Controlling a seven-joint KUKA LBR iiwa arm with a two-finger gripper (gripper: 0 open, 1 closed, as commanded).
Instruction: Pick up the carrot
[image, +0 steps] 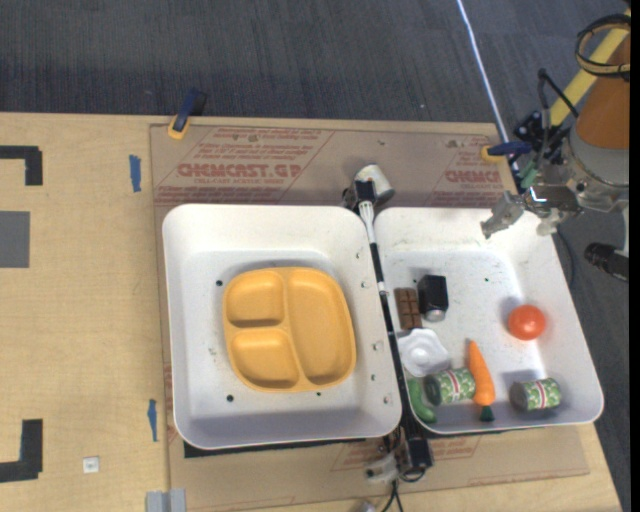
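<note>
Carrot (481, 372) lies wedged between two cans (452, 387) in the right bin (585, 345); crowding risks a misgrasp. Gripper (520, 213) hovers well apart; finger state cannot be told.

Tight around the carrot, open above it

The carrot (481, 373) lies hemmed in: a green can (449, 387) touches its left side, a second can (536, 394) sits near its right, a tomato (527, 321) up-right. Bare bin floor (470, 280) beyond its top end gives open passage.
</note>
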